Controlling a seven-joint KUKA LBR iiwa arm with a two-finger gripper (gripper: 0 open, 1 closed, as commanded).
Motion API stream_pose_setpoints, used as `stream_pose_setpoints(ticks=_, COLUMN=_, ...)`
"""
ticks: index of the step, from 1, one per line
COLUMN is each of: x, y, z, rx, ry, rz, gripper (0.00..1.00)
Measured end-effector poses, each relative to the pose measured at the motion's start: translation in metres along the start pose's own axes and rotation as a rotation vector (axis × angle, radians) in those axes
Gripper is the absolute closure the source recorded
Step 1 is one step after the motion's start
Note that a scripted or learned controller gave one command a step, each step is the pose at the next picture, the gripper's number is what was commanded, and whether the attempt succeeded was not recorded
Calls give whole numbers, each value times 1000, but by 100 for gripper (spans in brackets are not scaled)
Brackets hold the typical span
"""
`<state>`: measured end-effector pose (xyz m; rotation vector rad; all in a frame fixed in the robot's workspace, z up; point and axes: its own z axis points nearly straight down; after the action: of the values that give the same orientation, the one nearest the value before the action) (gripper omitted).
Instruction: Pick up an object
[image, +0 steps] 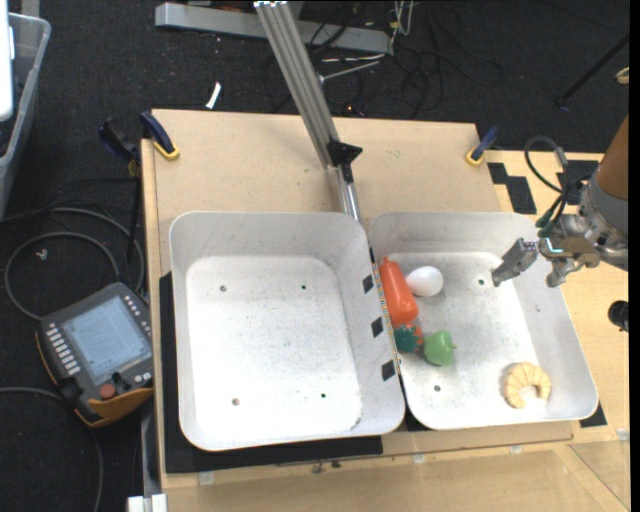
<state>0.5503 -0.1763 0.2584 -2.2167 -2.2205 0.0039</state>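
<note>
We count two white bins on the bench, side by side, and four small things, all in the right bin.

Nearest to us, by that bin's front right corner, lies one pale, ridged, curled piece, tan and cream, shaped rather like a croissant; it sits alone, well apart from the rest. Next come three things grouped along the bin's left wall. One green toy with a rounded, leafy outline lies just beside a smaller dark teal bit; we cannot tell whether the teal bit is a separate thing or a part of it. Just behind them one orange carrot-like piece lies lengthwise against the wall, long and tapered. One white egg-shaped ball, smooth and plain, touches the orange piece on its right side. The left bin shows a speckled white floor.

Further back and to the right, one gripper hangs above the right bin's rear right part, well apart from all four things. Its jaws stand spread wide, one dark finger slanting toward the bin's middle, and nothing sits between them.

Beyond the bins, one grey metal pole slants across the bench, and two clamps with yellow tips hold the bench's far corners. One teach pendant lies on the dark floor to the left.
</note>
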Motion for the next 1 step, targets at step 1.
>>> stream_pose_setpoints(ticks=1, x=0, y=1, z=-2, rx=-5, ry=-1, rz=1, gripper=0)
